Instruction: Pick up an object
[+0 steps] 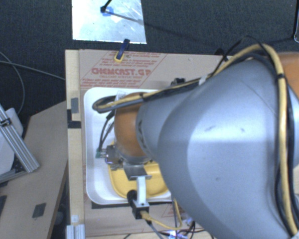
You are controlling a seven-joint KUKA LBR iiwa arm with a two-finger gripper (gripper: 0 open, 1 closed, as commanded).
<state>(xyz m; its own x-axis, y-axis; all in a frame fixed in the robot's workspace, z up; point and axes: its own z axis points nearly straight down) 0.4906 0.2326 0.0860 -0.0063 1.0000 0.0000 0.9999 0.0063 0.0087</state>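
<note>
One smooth grey arm (229,148) covers white bin (92,148); flat yellow object (120,180) beneath; claw state unclear.

Grey arm (224,148) covers white bin (92,183) (yellow object (120,180) inside).

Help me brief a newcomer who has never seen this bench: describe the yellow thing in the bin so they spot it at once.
Start at the white bin on the brown printed board, under the big grey arm. Follow the arm's orange band down toward the bin's near edge. There lies a flat yellow object, partly hidden by the arm; it is the single bright yellow patch against the white.
</note>
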